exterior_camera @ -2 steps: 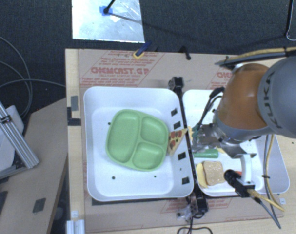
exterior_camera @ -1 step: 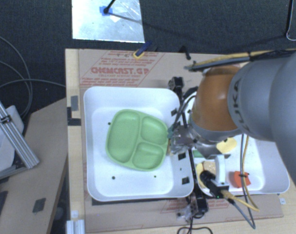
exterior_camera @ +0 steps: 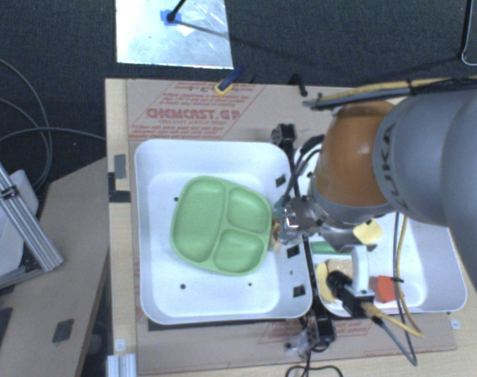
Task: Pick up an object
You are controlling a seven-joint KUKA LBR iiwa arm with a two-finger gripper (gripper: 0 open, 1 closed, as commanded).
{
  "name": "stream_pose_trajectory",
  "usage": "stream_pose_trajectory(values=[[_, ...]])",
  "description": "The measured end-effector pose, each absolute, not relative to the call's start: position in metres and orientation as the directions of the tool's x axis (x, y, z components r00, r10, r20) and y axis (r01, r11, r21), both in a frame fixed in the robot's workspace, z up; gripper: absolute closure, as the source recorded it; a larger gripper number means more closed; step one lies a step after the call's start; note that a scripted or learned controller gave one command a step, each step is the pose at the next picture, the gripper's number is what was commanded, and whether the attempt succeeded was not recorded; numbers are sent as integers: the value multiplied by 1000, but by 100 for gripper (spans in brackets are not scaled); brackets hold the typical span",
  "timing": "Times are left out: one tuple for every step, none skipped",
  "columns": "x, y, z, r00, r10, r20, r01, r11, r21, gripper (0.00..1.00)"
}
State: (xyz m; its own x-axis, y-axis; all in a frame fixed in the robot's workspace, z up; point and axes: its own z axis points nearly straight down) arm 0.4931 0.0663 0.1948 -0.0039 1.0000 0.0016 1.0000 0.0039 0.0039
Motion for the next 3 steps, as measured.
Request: stream_pose_trajectory(values=[[486,111,184,-8,1000,2,1000,8,-1,100],[487,109,195,-6,1000,3,1000,6,2,100],[488,126,391,-8,1000,7,1000,8,20,100]])
